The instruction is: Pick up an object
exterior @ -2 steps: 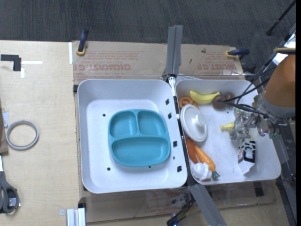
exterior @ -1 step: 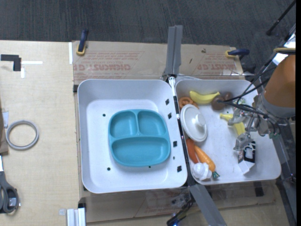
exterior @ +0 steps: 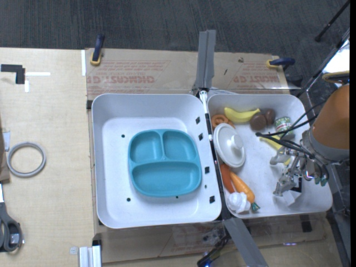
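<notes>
Reaching low into the right bin (exterior: pixel 311 207), the pincer (exterior: pixel 287 185) is hovering over bare floor; I cannot tell its spread. Nothing looks grasped yet. Likely targets, banana (exterior: pixel 242 114) and carrot (exterior: pixel 243 186), are lying well apart.

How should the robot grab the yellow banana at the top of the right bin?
Probably from straight above, pinching the banana across its thick middle. It lies flat and curved with open bin floor in front; the bin wall is close behind, and a brown item crowds its right end.
</notes>
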Controlling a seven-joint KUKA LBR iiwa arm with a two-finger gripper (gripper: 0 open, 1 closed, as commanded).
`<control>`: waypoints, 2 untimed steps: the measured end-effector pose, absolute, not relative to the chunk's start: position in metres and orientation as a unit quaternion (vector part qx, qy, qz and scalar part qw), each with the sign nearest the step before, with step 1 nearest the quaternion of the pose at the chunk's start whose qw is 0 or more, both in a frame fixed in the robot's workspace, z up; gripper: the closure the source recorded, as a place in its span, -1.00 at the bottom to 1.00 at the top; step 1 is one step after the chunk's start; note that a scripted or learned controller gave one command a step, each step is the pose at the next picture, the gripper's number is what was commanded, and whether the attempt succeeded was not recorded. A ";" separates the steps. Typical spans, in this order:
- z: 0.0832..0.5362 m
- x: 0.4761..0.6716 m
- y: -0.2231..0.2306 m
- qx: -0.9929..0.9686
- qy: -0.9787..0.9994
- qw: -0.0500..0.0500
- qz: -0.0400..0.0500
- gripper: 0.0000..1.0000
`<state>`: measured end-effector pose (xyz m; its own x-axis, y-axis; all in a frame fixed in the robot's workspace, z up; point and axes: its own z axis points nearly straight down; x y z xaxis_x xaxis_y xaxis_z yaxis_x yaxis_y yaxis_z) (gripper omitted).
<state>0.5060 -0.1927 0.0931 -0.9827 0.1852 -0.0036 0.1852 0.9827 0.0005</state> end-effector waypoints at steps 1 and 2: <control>0.093 0.586 -0.221 0.081 0.997 0.003 0.000 -1.00; 0.092 0.513 -0.206 0.098 0.995 0.001 0.000 -1.00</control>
